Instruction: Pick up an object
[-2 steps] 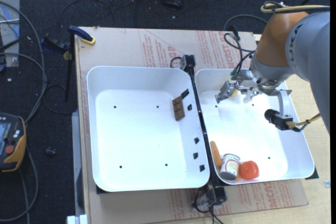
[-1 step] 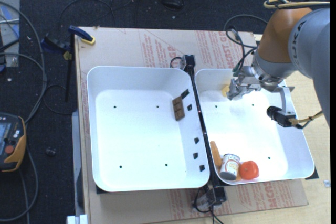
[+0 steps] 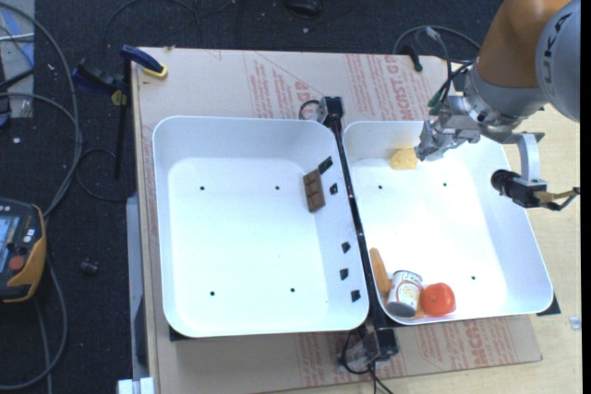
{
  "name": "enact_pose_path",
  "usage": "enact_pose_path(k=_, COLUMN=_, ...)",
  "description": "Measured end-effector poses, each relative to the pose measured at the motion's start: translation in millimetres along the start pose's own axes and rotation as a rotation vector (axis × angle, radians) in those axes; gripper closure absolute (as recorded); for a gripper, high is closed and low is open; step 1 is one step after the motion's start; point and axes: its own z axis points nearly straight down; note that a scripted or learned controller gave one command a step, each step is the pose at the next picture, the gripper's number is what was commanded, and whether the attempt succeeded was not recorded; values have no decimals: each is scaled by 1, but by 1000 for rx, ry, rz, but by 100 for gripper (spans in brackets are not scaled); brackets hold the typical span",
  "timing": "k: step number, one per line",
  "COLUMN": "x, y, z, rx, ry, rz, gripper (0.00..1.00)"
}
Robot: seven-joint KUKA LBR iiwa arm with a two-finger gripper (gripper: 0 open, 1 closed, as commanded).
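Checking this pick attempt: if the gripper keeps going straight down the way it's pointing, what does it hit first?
Most likely the small yellow object at the far end of the right bin. The gripper sits just beside it, pointing down. Depth is unclear, so it might land on the bin floor alongside.

Bright, even light from above; the two white bins [image 3: 249,235] are nearly washed out, with soft grey shading along their inner walls. The dark floor [image 3: 74,5] swallows detail. The picture is slightly soft and grainy, and the arm [image 3: 531,41] looks a little blurred.
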Motion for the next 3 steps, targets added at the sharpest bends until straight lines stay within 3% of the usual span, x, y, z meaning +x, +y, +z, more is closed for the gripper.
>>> enact_pose_path(k=1, x=-7, y=9, z=-53, rx=0, ry=0, rz=0, gripper=100)
enact_pose_path(k=2, x=-7, y=10, z=-73, rx=4, ry=1, rz=0, gripper=100)
enact_pose_path(k=3, x=46, y=-17, z=-75, rx=5, ry=2, rz=-4, gripper=100)
